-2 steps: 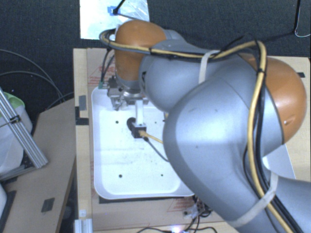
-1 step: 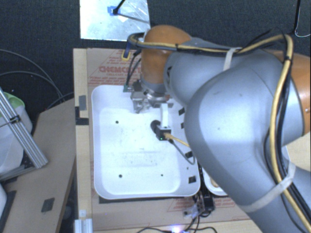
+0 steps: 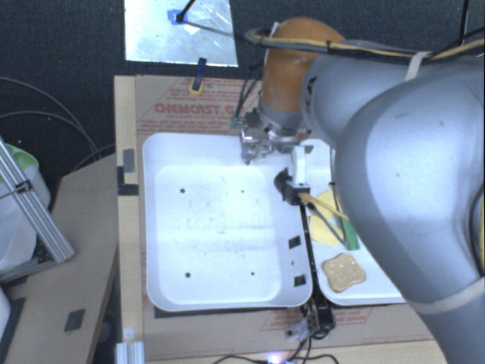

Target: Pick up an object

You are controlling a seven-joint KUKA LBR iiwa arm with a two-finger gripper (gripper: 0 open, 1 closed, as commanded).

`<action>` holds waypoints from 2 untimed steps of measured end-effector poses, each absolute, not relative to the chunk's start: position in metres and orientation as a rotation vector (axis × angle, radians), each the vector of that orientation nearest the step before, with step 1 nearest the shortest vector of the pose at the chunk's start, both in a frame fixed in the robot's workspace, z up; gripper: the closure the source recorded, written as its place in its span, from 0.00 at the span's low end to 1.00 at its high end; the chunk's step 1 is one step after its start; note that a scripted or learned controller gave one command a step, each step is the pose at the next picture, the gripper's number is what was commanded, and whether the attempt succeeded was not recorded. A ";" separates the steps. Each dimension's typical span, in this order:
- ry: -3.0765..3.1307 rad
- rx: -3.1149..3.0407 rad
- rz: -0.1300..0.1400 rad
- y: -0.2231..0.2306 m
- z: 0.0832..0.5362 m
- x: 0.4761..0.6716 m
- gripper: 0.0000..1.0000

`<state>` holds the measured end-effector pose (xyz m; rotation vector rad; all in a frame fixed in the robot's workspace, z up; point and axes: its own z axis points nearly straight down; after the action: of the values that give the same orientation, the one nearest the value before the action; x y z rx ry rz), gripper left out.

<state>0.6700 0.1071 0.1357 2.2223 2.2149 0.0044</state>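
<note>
My gripper (image 3: 253,147) hangs over the back right corner of the left white bin (image 3: 163,279), below the orange band of the wrist. Nothing shows beneath it but the bin's white floor. The right white bin (image 3: 364,298) is largely covered by the grey arm. In its visible strip lie a yellow flat piece (image 3: 324,226), a green stick (image 3: 347,232) slanting across it, and a tan toast-shaped piece (image 3: 343,271) nearer the front. All three lie to the right of the gripper and nearer the front of the bench.
The bins rest on brown cardboard (image 3: 189,105). A shiny silver sheet (image 3: 178,21) lies behind them. An aluminium frame (image 3: 30,211) stands at the far left. The bulky grey arm (image 3: 409,173) covers most of the right side.
</note>
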 end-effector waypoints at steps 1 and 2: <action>2.224 2.222 0.002 0.118 0.201 0.584 1.00; 2.230 2.217 0.000 0.144 0.211 0.538 1.00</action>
<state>0.5384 0.1439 0.2113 2.2167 2.2298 -0.0004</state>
